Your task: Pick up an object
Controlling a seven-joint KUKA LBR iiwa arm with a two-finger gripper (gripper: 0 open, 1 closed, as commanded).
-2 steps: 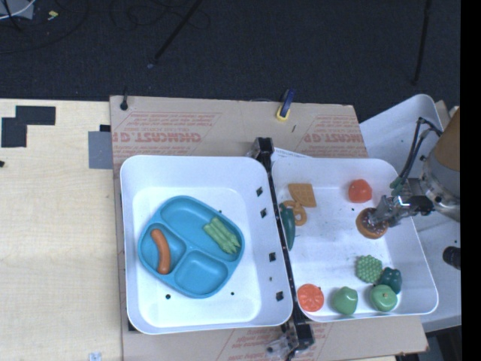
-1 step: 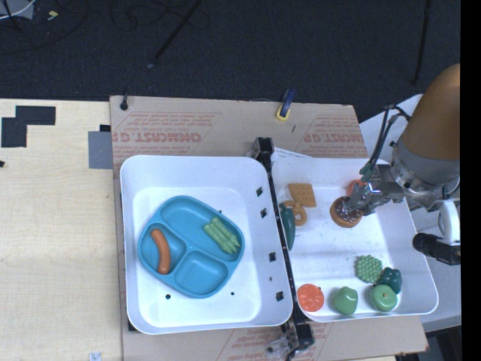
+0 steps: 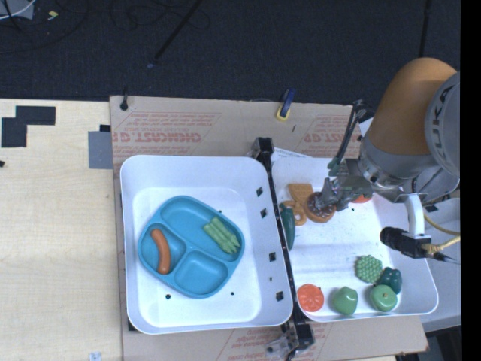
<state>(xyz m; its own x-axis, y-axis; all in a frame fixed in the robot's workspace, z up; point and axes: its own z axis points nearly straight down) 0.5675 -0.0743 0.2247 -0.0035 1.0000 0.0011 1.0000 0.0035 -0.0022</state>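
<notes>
1. A pale wooden bench [image 3: 52, 239] is stretching along the left, with dark floor behind.
2. The left bin [image 3: 143, 179] is holding a blue tray [image 3: 192, 247].
3. The right bin [image 3: 421, 292] is holding a brown pretzel [image 3: 301, 198] by the gripper [image 3: 325, 205]; whether it is grasping anything is unclear.

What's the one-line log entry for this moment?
gripper: low in right bin, at pretzel | grasp: unconfirmed | left bin: blue tray
</notes>
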